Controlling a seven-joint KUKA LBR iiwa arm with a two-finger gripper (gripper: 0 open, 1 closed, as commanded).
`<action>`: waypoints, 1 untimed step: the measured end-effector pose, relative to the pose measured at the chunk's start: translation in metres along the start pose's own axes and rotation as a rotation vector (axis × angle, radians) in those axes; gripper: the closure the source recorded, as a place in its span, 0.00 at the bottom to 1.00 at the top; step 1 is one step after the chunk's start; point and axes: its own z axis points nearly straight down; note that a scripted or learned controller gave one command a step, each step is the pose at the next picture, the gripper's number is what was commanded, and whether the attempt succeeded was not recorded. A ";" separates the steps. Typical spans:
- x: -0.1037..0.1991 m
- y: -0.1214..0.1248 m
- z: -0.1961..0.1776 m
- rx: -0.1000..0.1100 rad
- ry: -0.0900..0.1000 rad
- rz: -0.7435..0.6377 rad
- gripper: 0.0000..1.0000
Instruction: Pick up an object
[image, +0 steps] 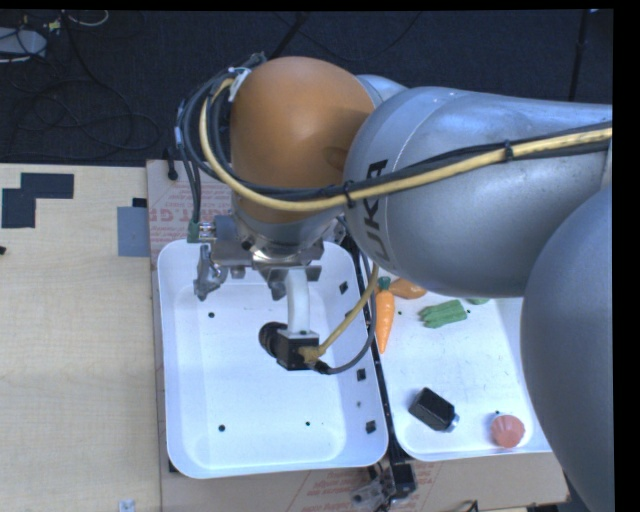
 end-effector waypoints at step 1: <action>0.001 -0.055 -0.123 -0.012 0.009 -0.007 0.00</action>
